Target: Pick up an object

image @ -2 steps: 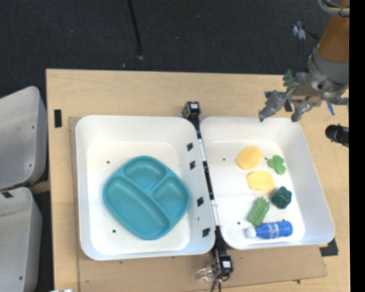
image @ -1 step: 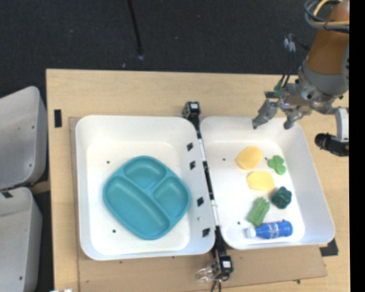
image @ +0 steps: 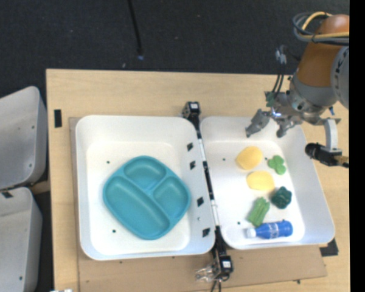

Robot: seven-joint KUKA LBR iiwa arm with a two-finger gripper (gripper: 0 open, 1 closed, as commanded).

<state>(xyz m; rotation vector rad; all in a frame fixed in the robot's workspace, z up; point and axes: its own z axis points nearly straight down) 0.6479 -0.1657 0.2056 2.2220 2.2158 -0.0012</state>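
End effector [image: 270, 122] spread open, nothing grasped, above right bin [image: 316, 181] far edge. Objects clustered below: nearest, yellow piece [image: 249, 157]. Risk: tight cluster, fingers nudge neighbouring green piece [image: 277, 163], grasp slips.

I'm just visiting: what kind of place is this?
Probably a robot test lab: a robot arm's gripper hangs over two white bins, one holding toy food and a blue bottle.

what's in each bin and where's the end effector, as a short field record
left bin: teal divided plate
right bin: two yellow pieces, light green piece, dark green piece, green pickle-like piece, blue bottle
end effector: above right bin's far edge, fingers spread, holding nothing
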